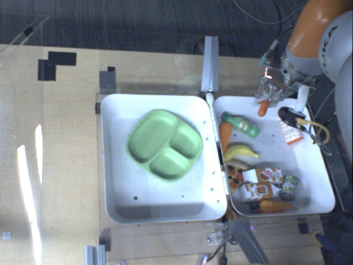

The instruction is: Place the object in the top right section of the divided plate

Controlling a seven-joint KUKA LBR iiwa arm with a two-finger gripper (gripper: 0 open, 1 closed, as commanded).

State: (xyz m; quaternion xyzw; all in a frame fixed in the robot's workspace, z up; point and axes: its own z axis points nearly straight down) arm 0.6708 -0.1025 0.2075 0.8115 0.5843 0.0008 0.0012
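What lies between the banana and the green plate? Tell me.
In the camera view, a carrot lies along the right bin's left wall, then that wall and the divider between the bins, then bare white floor up to the green plate. The banana sits just right of the carrot.

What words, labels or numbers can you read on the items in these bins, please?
None can be read.
Orange-and-white carton: has print, too blurred to read.
Small can: label too small.
Green bottle: no readable label.
Orange-and-white packet: markings blurred.
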